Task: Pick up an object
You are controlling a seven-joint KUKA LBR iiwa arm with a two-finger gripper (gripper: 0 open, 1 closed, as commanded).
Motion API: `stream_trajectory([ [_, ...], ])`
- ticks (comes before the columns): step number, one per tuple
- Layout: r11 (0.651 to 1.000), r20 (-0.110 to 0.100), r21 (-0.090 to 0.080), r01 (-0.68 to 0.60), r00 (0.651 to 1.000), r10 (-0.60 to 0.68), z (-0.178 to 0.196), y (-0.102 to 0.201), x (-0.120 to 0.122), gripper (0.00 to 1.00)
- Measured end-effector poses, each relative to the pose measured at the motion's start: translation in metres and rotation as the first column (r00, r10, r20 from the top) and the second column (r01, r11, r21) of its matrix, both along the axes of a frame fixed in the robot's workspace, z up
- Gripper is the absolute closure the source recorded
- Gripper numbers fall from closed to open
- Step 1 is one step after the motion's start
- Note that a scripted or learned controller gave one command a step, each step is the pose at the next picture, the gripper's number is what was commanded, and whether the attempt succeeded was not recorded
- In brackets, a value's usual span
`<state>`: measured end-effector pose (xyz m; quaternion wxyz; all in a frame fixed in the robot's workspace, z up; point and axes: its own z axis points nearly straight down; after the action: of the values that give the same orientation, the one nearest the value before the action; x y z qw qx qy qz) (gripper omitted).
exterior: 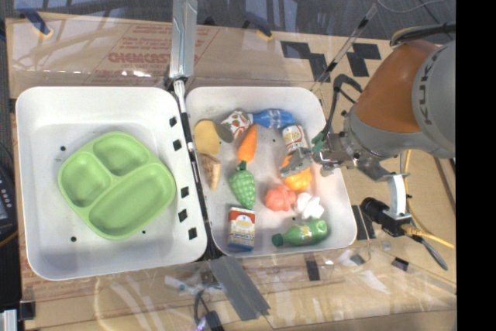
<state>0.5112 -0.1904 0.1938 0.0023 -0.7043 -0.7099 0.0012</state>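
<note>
**Mia:** Where is the gripper [298, 160] right now?

**Sam:** It hangs low over the right bin [329, 201], close to its right wall. The arm [403, 101] comes in from the right, grey with an orange band.

**Mia:** Are the fingers wide or shut?

**Sam:** I cannot tell. They are small and mixed up with the toys under them.

**Mia:** What toy is closest?

**Sam:** A small can [293, 137] sits just on the far side of it, and an orange-yellow toy [299, 181] lies just on the near side. The can looks hard and round, standing a bit tilted. The orange-yellow one looks smooth and lumpy. Both almost touch the gripper.

**Mia:** So which one should it grab?

**Sam:** I think one of those two, because they are right below it.

**Mia:** What else is in there?

**Sam:** A long carrot [247, 142] pointing far to near, a bumpy green fruit [243, 186], a green bottle [301, 233] lying on its side, and a little box [242, 227]. All are to the left or nearer.

**Mia:** And the left bin [35, 190]?

**Sam:** It has a green plate [116, 184] with three parts.
</note>
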Motion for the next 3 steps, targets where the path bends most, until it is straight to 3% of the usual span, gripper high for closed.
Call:
stream_trajectory([
  [1, 0.998, 0.004, -0.002, 0.057, 0.998, -0.057, -0.102, -0.019, 0.013, 0.00],
  [2, 0.999, 0.002, -0.002, 0.054, 0.999, -0.054, -0.092, -0.019, 0.013, 1.00],
  [3, 0.986, 0.006, -0.002, 0.165, 0.986, -0.165, 0.043, -0.006, 0.083, 1.00],
])
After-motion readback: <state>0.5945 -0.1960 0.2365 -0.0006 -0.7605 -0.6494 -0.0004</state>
